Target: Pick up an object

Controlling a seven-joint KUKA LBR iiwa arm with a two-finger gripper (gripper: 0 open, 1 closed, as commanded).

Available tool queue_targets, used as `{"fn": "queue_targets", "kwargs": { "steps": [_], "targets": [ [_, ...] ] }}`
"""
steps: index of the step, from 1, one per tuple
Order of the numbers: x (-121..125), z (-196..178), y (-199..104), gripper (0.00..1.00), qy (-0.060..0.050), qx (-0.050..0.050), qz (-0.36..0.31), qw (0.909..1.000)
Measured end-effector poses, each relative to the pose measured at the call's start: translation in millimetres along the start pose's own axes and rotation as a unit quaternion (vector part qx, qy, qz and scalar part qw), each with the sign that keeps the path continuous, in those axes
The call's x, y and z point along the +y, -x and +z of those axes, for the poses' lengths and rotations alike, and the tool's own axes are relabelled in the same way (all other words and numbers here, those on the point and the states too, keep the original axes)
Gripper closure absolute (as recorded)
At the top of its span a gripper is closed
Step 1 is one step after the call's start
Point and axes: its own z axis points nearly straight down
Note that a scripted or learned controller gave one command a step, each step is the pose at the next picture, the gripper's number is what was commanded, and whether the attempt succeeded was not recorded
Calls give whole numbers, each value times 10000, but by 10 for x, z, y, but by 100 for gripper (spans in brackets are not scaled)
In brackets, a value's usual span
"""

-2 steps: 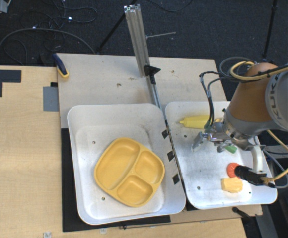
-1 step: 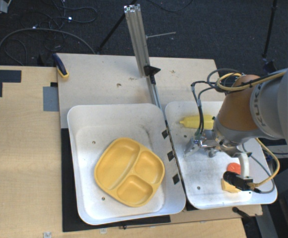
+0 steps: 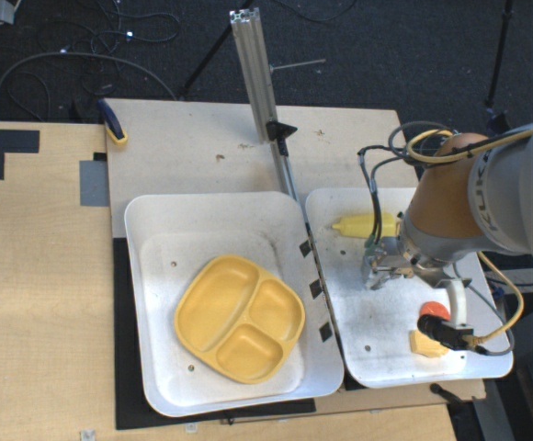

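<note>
Yellow plastic meets your eye first: a three-compartment divided plate (image 3: 240, 318) lies flat in the left white shallow bin (image 3: 156, 246), well to the left of the gripper (image 3: 381, 274) and a little nearer the camera than it. Moving right, you pass the grey metal post (image 3: 257, 72) that rises at a slant behind the seam between the two bins, far behind and to the left of the gripper. In the right white shallow bin (image 3: 368, 338), a yellow banana-shaped object (image 3: 363, 225) lies just behind the gripper, close to it, its right end hidden by the arm. The gripper itself hangs low over the bin floor, below the grey arm's orange band (image 3: 446, 200); you cannot tell from this angle whether its fingers are apart or together, and nothing can be seen between them. To the gripper's right and toward the front, a small red rounded object (image 3: 435, 311) sits near a pale yellow wedge-shaped block (image 3: 424, 343), with black and yellow cables (image 3: 487, 333) trailing past them.
</note>
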Motion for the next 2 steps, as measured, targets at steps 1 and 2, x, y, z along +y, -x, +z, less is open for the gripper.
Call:
{"fn": "queue_targets", "kwargs": {
  "steps": [1, 2],
  "targets": [
    [106, -543, -13, 100, 48, -7, -35, 10000],
    [101, -1144, -85, 100, 53, -8, -39, 10000]
  ]
}}
